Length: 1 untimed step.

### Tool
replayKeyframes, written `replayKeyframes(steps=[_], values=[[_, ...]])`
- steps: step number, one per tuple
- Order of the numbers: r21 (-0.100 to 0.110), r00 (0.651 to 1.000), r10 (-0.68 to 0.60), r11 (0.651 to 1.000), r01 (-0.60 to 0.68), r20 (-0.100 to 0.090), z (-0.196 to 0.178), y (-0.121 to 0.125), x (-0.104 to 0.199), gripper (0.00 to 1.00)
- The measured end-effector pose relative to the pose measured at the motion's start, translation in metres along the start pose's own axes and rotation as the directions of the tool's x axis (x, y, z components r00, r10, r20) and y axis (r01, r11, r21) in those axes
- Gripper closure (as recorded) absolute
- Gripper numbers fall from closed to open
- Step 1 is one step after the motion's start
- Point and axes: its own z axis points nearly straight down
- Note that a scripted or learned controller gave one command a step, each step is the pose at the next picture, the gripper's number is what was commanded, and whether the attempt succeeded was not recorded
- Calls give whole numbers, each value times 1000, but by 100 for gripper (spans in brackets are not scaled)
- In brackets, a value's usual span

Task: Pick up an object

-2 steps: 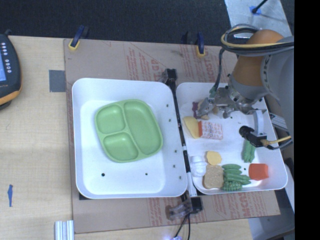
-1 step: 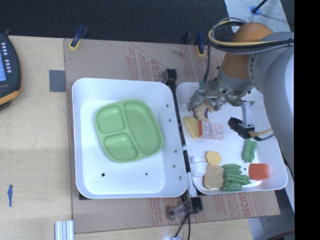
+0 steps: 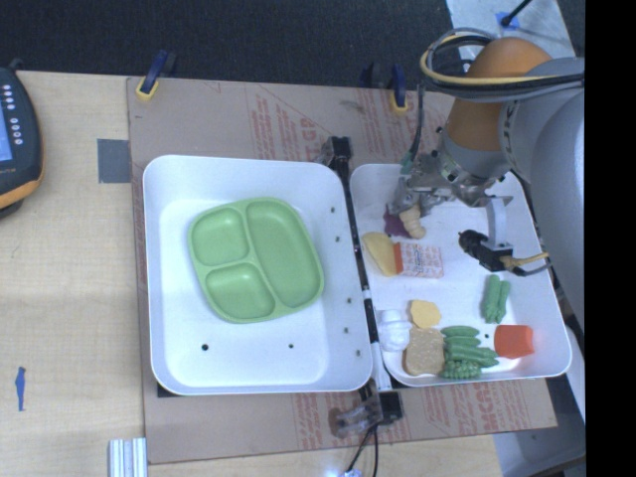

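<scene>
Over the right bin [image 3: 556,361], gripper [image 3: 409,212] touches a purple item [image 3: 397,225]

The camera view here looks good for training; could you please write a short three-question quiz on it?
1. True or false: the green divided plate lies in the left bin.
2. Which item sits nearest the gripper: A) purple piece, B) orange block, C) pea pods?
3. Fill in: the bread slice lies in the ___ bin.

Key: 1 true; 2 A; 3 right.
</scene>
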Motion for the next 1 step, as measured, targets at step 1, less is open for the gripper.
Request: replayKeyframes(steps=[1], values=[[-8, 1000, -1, 1000, 1, -4, -93, -32, 61, 100]])
